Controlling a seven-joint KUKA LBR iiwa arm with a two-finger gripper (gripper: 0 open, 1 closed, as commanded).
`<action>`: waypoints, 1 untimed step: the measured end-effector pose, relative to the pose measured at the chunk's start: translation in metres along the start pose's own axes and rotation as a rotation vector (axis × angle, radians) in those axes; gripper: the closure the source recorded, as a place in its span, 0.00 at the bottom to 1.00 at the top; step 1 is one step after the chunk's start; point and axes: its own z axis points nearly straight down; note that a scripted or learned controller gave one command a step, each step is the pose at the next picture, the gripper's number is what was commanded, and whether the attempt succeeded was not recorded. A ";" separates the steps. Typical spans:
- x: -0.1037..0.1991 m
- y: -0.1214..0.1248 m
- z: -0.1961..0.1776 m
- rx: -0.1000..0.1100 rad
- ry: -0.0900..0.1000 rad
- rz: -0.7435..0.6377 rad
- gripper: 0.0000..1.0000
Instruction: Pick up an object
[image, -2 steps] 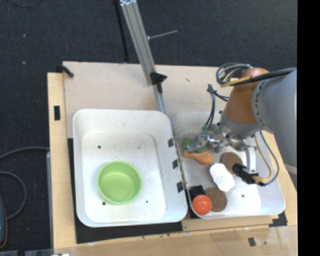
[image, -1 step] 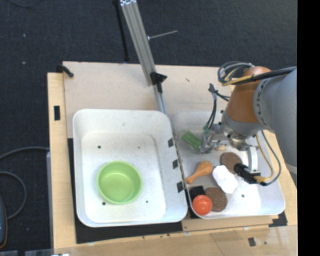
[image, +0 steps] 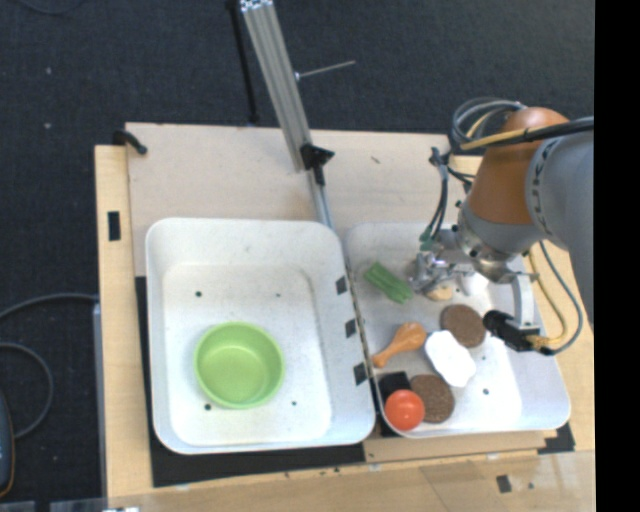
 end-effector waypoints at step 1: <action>-0.005 0.003 -0.042 0.004 0.000 -0.003 1.00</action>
